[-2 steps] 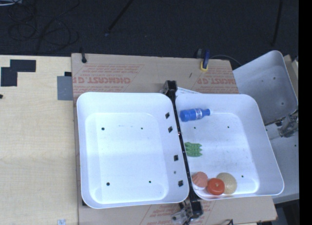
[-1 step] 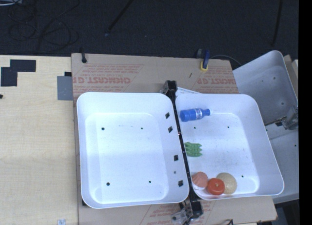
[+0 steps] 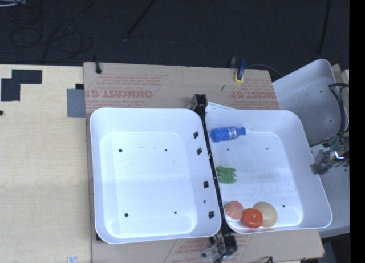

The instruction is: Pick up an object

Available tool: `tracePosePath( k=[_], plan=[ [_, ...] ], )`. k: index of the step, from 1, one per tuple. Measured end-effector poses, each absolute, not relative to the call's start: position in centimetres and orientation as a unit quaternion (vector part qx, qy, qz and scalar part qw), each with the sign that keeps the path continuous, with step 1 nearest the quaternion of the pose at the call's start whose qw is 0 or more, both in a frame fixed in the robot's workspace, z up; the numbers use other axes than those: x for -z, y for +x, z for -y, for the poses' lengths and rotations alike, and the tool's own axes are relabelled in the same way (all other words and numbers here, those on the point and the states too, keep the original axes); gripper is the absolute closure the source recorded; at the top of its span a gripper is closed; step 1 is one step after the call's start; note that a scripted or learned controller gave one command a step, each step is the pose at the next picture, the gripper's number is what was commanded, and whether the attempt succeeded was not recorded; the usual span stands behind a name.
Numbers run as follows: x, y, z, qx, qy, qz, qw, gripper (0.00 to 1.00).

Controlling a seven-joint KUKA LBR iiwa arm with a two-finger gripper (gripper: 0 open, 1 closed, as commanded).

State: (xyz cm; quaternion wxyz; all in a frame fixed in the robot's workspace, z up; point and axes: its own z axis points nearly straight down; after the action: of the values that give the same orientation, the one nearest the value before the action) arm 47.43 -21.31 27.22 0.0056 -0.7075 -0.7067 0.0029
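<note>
The right bin (image 3: 285,128) holds several small objects. A blue bottle (image 3: 227,134) lies on its side near the bin's far left corner. A green ridged piece (image 3: 226,174) rests by the left wall at mid-depth. In the near left corner, a pink-and-white piece (image 3: 232,210), a red-orange round piece (image 3: 252,218) and a beige round piece (image 3: 266,213) sit bunched together. The gripper (image 3: 323,163) hangs just outside the right bin's right rim, small and dark with cables around it, well away from every object. Nothing shows in it.
The left bin (image 3: 148,222) stands beside the right one, with a black divider strip (image 3: 209,165) between them. A pale grey part of the arm (image 3: 308,88) looms over the far right corner. Brown cardboard (image 3: 171,85) lies under both bins.
</note>
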Motion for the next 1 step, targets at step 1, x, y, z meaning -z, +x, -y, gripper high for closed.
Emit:
tracePosePath(
  k=[1],
  plan=[
    [-36.1, 47.66, 21.4, 0.0013, -0.707, 0.708, -0.003, 1.0]
  ],
)
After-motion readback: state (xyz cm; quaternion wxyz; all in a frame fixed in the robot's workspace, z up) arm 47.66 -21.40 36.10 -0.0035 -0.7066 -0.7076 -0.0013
